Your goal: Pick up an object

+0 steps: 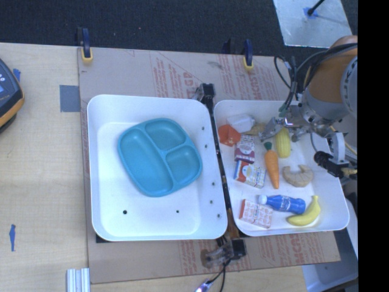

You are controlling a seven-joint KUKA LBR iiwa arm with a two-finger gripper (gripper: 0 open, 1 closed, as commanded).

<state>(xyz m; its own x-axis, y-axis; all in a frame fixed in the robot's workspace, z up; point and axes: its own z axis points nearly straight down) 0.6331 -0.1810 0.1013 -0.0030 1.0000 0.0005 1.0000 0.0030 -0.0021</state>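
Where the grey arm (331, 84) with its orange band reaches in over the right bin (340, 215), the claw (281, 126) hangs low above the bin's upper middle, just beside a small yellow, corn-like piece (282, 143); whether its fingers are spread or pressed together cannot be told from this slanted view, and nothing can be seen pinched in it.

Toy food lies scattered through the right bin. An orange carrot (272, 168) with a dark green top lies lengthwise just below the yellow piece. Right of it is a tan, bread-like lump (298, 176). A blue bottle (283, 203) with a white cap lies on its side near the lower edge, with a yellow banana (306, 214) curved just beside it. Red-and-white packets (248, 160) lie left of the carrot, another (256, 213) lies lower down, and an orange-red piece (228, 134) lies near the dividing wall.

The left bin (103, 163) holds a blue three-compartment plate (159, 156), lying flat on the tabletop's bin floor.
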